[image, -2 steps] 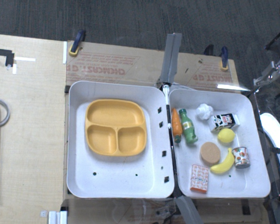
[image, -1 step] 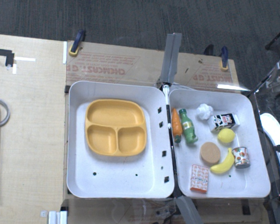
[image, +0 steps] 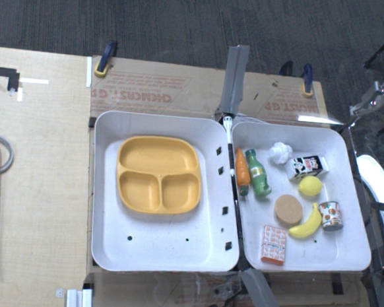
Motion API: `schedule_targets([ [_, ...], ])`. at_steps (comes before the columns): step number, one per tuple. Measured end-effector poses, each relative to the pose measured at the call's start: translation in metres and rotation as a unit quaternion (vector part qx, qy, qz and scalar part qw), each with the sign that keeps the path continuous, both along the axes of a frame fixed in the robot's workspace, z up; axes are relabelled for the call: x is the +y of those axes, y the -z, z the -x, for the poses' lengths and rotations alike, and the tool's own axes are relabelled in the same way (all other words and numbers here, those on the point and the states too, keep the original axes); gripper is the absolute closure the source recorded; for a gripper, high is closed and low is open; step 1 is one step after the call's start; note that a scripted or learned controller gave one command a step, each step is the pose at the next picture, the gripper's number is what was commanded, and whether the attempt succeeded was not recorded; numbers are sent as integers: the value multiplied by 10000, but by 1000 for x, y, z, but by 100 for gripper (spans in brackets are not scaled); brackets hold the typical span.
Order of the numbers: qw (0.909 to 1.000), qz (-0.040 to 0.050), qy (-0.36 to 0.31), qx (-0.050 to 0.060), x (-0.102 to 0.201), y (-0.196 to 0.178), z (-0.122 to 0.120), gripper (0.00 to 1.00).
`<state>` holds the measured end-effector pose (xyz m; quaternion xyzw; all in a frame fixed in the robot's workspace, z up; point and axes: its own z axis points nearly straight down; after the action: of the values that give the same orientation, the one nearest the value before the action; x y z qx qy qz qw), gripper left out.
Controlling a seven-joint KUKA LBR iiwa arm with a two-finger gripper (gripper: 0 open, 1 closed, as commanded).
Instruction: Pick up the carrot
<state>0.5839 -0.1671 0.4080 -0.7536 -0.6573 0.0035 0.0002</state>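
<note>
Currently gripper (image: 380,92) parked past right bin's (image: 356,215) far right corner, open or closed can't tell, carrot (image: 242,171) well away from it across the bin, against left wall, touching green bottle (image: 258,174) on the gripper side

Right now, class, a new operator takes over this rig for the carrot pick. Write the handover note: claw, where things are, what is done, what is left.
Claw: at the view's far right edge, well away from the bins; open or shut cannot be told.
Carrot: lying in the right bin, along its left wall, with the green bottle right beside it.
Yellow divided plate sits in the left bin.
Done: nothing yet; carrot untouched.
Left: reach in, grasp the carrot, lift it.
</note>
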Motion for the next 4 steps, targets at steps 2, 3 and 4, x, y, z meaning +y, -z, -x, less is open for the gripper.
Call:
schedule_targets([
  [2,9920,-15,-1261,-19,110,-33,-76,0],
  [3,9853,-2,1709,-8,198,-32,-57,0],
  [4,9998,-10,214,-1,243,32,-75,0],
])
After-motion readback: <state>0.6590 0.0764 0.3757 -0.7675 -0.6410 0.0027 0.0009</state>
